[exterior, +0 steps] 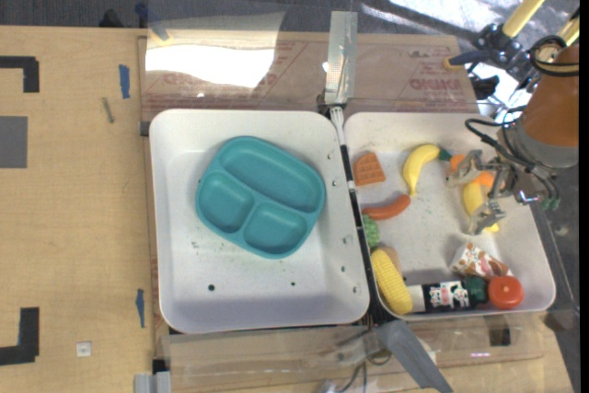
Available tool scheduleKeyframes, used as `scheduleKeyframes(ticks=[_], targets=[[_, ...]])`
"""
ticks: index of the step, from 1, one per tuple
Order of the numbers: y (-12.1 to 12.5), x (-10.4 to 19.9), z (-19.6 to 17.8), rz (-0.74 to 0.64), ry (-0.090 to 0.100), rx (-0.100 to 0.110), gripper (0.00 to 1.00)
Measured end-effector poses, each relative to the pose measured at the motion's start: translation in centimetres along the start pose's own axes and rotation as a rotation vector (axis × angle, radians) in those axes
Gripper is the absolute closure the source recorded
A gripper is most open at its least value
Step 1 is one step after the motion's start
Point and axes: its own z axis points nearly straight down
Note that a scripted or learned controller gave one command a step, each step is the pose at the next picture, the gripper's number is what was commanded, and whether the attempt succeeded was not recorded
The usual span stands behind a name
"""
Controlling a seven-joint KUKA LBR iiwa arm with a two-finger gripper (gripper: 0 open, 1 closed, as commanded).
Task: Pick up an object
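My gripper (pixel 497 190) hangs low over the right side of the right bin (pixel 433 230), under the grey wrist and orange band. Directly beneath and beside it lies a small yellow piece (pixel 478 200); the metal of the gripper overlaps it. Whether the piece is held cannot be told. Close by lie a banana (pixel 419 167), a small carrot (pixel 456 160) and a patterned triangular slice (pixel 479 260).
The right bin also holds an orange waffle wedge (pixel 368 168), a red sausage (pixel 387 207), a corn cob (pixel 391 281), a dark bottle (pixel 451 294) and a red tomato (pixel 504 292). A teal divided plate (pixel 262 196) lies in the left bin (pixel 184 290).
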Motion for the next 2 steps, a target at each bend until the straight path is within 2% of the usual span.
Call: scheduleKeyframes(ticks=[1, 2], targets=[[0.0, -0.4, -1.5, 0.002, -0.016, 0.005, 1.0], [4.3, -4.9, -13.5, 0.356, -0.007, 0.0, 1.0]])
